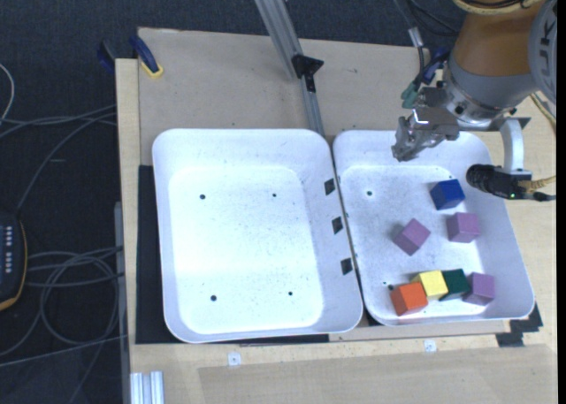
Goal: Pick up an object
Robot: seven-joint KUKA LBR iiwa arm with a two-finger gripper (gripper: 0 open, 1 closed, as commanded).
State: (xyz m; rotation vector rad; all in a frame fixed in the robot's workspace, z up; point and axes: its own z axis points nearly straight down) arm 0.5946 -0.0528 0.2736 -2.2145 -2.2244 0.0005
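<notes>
Hovering near the back edge of the right bin [522, 278], my end effector [412, 148] sits above bare white floor, and I cannot tell from this angle how it is set. No block is between its tips as far as I can see. The nearest candidate is the blue cube [447, 194], just in front of it and a little toward the arm's side; two purple cubes [412, 236] [463, 226] lie further forward, and a tight row of orange [408, 297], yellow [433, 283], green [455, 282] and purple [482, 287] blocks sits against the front wall. I judge these small blocks light, rigid and not fragile, with flat faces that should suit a pinch across two opposite sides. Being cubes, they have no real long axis; the blue one sits slightly turned relative to the bin walls, so I'd match the wrist to its faces.
</notes>
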